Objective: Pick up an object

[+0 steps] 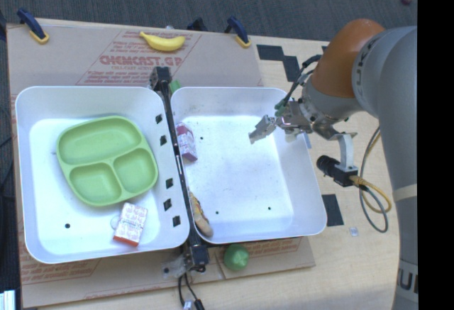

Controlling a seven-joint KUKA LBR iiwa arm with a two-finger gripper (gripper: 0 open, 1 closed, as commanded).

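Right of centre in the frame, my gripper (262, 129) hangs over the right bin (301, 184), near its upper right corner. Honestly can't tell from this angle if it's spread or pinched together, just a small grey blob, and nothing shows in it.

Nearest candidates are both jammed against the divider on the left side of that bin: a reddish-white crinkly packet (186, 142) about mid-height, and a tan lumpy thing (199, 218) down near the lower corner, maybe bread or a toy pastry, hard to say.

What could go wrong, as I see it: both sit tight to the bin wall, so one side of my gripper probably hits the rim or the black divider strip before it gets around either. The packet looks thin and floppy, so it may just slide or fold away. The bin floor looks smooth and glossy, so a nudged thing will skate.

Over in the left bin (28, 181) there's a green plastic tray (106, 159) with three compartments, rounded and smooth, too wide to pinch except at the rim. Below it, a small red-and-white carton (130, 223), boxy with flat sides, looks like the friendliest grab.

Outside the bins on the table: a yellow banana (163, 40) on the cardboard up top and a green round fruit (236, 257) at the bottom edge.
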